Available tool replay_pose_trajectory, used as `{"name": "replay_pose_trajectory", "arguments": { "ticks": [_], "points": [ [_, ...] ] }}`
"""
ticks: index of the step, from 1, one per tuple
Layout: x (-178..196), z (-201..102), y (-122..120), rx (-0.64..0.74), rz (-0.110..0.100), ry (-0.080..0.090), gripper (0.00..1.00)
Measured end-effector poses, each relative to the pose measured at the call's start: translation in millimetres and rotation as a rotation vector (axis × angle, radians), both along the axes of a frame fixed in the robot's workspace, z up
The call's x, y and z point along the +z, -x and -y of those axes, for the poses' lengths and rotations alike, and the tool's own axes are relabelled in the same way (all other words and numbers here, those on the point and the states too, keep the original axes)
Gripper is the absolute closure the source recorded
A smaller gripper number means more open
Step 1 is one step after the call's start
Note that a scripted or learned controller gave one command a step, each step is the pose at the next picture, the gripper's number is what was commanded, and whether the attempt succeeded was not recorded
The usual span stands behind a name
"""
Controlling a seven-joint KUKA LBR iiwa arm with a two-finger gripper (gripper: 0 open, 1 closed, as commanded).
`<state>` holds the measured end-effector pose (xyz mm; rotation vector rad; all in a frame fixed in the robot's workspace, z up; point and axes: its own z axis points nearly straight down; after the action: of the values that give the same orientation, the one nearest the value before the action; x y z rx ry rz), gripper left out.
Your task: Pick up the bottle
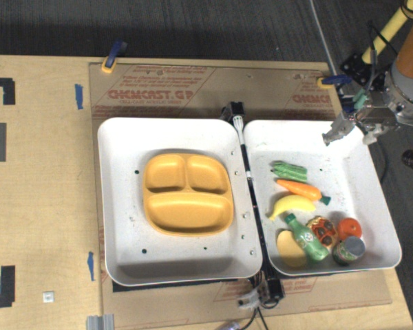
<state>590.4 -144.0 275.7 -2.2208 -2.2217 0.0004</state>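
The bottle (307,238) is small and green with a white label. It lies on its side in the right bin (372,184), near the front, with its dark cap pointing to the back left. It rests against a yellow fruit (290,248) and a red-patterned item (323,230). My gripper (348,137) hovers over the bin's far right corner, well behind the bottle. It is open, with nothing between its fingers.
Around the bottle lie a banana (294,206), a carrot (299,189), a green vegetable (289,169), a tomato (349,226) and a small can (350,249). The left bin (117,184) holds a yellow divided plate (188,192). A black clamp (235,110) sits between the bins' far edges.
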Motion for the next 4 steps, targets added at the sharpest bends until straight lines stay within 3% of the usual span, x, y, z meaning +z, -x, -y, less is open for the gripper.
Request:
{"name": "replay_pose_trajectory", "arguments": {
  "ticks": [1,2,3,4],
  "points": [
    [-148.5,-40.4,-12.8,0.091,-0.001,-0.001,0.0],
    [-189.2,-35.4,9.6,-0.151,0.002,-0.002,0.0],
    [-189.7,-35.9,-28.5,-0.453,0.003,0.0,0.0],
    [-189.4,-44.6,5.7,-0.554,0.003,0.0,0.0]
  ]
}}
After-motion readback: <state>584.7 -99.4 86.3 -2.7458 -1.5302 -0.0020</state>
